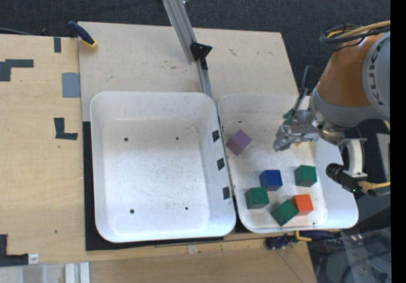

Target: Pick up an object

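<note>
Gripper hovers over the right bin, at about three o'clock from that bin's centre, and whether its tool is wide, narrow or holding anything, I cannot tell. Purple cube sits alone at nine o'clock from it. Down at six o'clock, the blue cube, three green cubes and the orange cube cluster near the bin's lower edge. The left bin sits alongside.

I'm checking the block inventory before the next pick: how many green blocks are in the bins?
3, all in the right bin: one green block by its lower left, one touching the orange block, one right of the blue block. The arm may hide more.
</note>
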Robot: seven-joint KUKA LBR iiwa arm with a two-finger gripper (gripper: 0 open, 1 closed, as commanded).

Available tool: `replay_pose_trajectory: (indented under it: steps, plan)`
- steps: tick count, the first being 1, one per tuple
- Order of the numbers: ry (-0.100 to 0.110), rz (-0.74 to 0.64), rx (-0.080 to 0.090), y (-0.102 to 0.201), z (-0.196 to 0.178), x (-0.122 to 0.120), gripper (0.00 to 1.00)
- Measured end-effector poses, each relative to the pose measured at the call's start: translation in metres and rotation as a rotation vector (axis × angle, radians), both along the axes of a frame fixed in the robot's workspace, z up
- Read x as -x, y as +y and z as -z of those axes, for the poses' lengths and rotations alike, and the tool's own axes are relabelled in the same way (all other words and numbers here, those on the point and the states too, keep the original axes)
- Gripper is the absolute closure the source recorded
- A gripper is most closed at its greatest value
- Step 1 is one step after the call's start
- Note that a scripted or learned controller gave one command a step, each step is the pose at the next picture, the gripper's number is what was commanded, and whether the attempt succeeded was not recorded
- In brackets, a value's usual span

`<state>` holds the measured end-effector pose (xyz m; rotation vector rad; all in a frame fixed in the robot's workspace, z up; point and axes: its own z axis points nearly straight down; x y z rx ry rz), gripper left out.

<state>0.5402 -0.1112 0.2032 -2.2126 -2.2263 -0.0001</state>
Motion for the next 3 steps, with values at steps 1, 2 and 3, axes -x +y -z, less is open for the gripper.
replay_pose_trajectory:
  steps: [1, 2, 3]
  plan:
    - [0.001, -0.001, 0.000, 0.061, 0.004, 0.001, 1.00]
    - [-0.001, -0.001, 0.000, 0.111, -0.011, 0.009, 1.00]
    - [-0.001, -0.002, 0.000, 0.168, -0.025, 0.012, 1.00]
